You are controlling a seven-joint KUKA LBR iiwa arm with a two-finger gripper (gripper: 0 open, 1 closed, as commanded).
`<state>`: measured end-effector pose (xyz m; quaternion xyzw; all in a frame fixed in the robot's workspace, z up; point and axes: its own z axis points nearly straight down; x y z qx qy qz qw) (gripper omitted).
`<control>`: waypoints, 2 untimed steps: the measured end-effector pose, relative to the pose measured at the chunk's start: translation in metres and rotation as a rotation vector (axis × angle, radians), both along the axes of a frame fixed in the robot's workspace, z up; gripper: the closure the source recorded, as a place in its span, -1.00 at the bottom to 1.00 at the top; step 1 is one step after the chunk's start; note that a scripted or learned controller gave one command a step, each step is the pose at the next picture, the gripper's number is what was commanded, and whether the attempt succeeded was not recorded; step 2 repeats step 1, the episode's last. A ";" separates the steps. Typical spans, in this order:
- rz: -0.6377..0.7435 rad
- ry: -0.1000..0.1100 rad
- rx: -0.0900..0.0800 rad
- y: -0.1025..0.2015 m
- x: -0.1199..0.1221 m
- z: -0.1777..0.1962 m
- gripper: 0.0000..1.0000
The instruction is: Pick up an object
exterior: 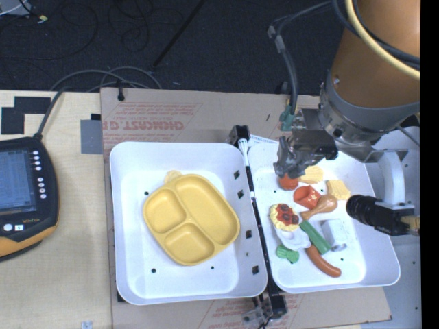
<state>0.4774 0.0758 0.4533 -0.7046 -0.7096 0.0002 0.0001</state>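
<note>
Right bin (384,269), near edge: sausage (323,261) and green pieces, then the pizza slice (285,216) and drumstick (319,207), toy food heaped for picking. Beyond them the gripper (288,172) stands low over a red piece (289,181) at the far-left corner, apparently its target; jaw state cannot be told. Left bin (130,184): a yellow tray (190,217).

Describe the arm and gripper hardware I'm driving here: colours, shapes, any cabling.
The arm is a thick rounded cylinder, mostly an orange-brown band with a pale ring across it, ending in a grey metal wrist collar. Below that sits the gripper, a compact dark grey block with short dark fingers. A grey cable loops from behind the arm down to the gripper, near a small green fitting.
</note>
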 end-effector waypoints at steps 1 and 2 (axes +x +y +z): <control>0.000 0.013 -0.006 -0.001 0.001 0.005 1.00; 0.000 0.013 -0.006 -0.001 0.001 0.005 1.00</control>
